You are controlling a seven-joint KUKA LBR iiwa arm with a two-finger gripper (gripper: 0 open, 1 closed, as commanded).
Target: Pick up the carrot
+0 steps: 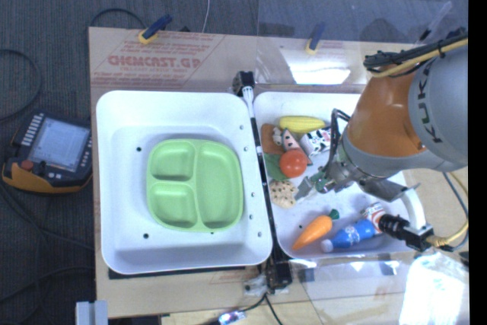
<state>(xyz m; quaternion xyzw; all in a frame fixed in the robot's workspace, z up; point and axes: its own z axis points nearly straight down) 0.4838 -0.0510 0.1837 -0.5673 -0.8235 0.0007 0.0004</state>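
Observation:
The orange carrot [313, 231] lies in the right bin [396, 255] near its front wall, its tip pointing to the lower left. My gripper [316, 183] hangs over the middle of that bin, just above and behind the carrot, a short gap away from it. It is open and nothing sits between its fingers. The grey arm with its orange band [384, 114] reaches in from the right and hides the bin's back right part.
A blue bottle [354, 234] lies right beside the carrot. A red tomato [293, 162], a yellow banana [302, 123], a cookie [282, 193] and small toys crowd the bin's left side. The left bin [122, 240] holds a green divided plate [195, 183].

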